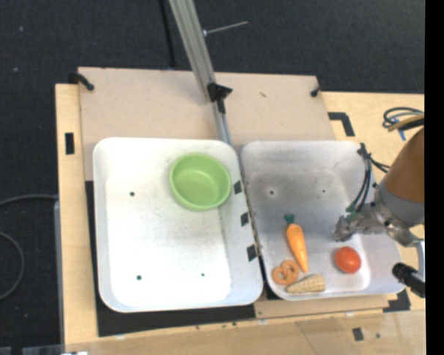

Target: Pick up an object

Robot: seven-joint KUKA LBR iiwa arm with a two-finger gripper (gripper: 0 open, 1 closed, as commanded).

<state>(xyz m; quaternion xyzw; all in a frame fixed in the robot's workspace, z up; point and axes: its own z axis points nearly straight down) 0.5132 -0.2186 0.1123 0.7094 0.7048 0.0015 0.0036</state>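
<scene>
The right bin (296, 161) holds an orange carrot (297, 247) with a green top, a red tomato (347, 260), a brown pretzel (285, 273) and a pale corn cob (307, 284), all in its near half. My gripper (348, 228) hangs low at the right side of this bin, just above and behind the tomato, about a hand's width right of the carrot. Nothing shows between its fingers. A green bowl (200, 181) sits upright in the far part of the left bin (133, 220).
A slanted metal pole (196, 46) runs from the top down to the gap between the bins. Cables (399, 117) lie at the right edge of the bench. The arm's orange band (411, 168) stands over the right bin's right wall.
</scene>
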